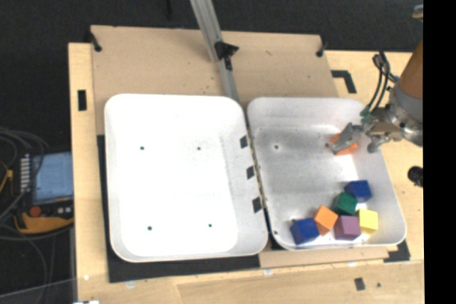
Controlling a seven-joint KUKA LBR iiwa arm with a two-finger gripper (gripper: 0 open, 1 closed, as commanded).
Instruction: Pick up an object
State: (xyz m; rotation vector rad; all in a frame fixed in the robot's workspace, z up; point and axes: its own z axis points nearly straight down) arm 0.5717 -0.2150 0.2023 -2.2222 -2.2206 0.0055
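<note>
Clustered at the lower right of the frame, in the right bin (285, 117), lie six small blocks: blue block (305, 230), orange block (326, 218), purple block (348, 226), yellow block (368, 219), green block (346, 203) and a second blue block (358, 189), most touching a neighbour. Above them, at right centre, the gripper (360, 138) hangs with fingers spread; a small orange piece (345, 148) sits just below its left finger, contact not determinable. Judgement: the blocks appear light, rigid and smooth-faced; grip across opposite flat faces. The upper blue block offers the freest access.
</note>
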